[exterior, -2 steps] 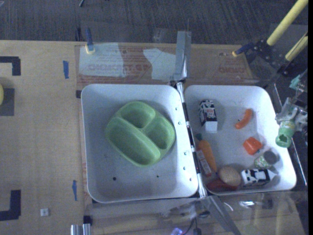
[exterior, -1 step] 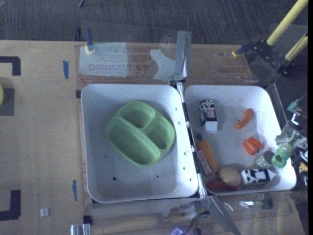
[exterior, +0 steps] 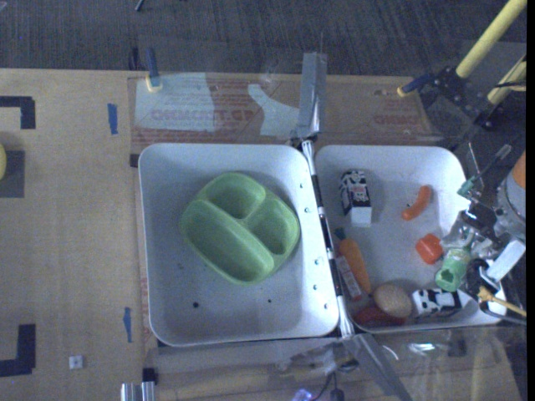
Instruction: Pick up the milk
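The milk point(exterior: 355, 196) is a small white carton with black cow patches, in the right bin point(exterior: 386, 159) close to its left wall, towards the back. A second cow-patterned item point(exterior: 439, 302) lies at that bin's front right. My gripper point(exterior: 481, 241) hangs over the right edge of the right bin, far to the right of the carton, above a green bottle point(exterior: 453, 268). Nothing of the carton is near the gripper.
The right bin also holds a carrot point(exterior: 354, 263), an orange piece point(exterior: 416, 203), a small orange cup point(exterior: 429, 247), a brown potato point(exterior: 393, 297) and a red item point(exterior: 372, 315). A green divided plate point(exterior: 241, 227) lies in the left bin point(exterior: 167, 307).
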Controlling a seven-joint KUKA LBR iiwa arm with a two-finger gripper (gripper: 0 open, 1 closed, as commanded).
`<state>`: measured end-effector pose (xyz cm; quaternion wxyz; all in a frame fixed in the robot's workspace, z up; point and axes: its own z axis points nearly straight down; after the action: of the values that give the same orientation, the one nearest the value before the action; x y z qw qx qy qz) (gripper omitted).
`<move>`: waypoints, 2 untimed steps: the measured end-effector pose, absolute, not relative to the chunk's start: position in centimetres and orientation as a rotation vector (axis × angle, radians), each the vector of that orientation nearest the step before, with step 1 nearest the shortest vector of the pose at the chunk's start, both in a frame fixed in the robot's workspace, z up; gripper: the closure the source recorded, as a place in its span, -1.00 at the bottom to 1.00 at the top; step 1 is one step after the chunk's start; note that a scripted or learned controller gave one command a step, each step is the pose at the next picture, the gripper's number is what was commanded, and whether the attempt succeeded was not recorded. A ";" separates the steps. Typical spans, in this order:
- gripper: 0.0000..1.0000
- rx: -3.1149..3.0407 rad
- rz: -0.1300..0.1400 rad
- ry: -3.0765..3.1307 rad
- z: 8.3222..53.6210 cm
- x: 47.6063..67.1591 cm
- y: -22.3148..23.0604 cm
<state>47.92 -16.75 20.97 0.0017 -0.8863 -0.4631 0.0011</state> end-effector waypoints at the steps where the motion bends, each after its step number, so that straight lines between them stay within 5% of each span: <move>1: 1.00 -2.522 0.000 -1.876 30.0 48.0 -20.8; 2: 1.00 -2.462 0.001 -1.949 23.6 48.0 -19.0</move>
<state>47.96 -19.00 23.64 0.0005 -0.7840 -0.6207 0.0003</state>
